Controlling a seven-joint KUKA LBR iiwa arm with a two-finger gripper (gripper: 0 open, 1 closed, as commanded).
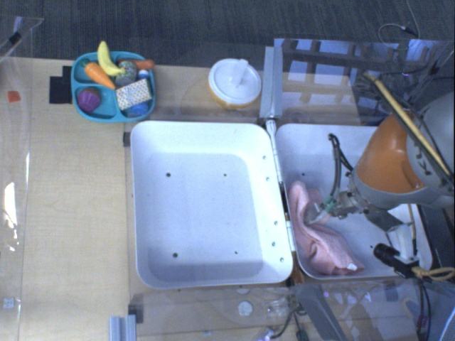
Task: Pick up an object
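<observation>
Your gripper [321, 214] sits on the pink cloth's [323, 244] upper end; cloth runs toward the bench's front edge; grip unreadable.

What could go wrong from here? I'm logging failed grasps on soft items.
The gripper sits at the edge of the pink cloth; it may pinch only a fold and slip off. The cloth lies against the right bin's left wall, so the gripper could scrape it.
</observation>
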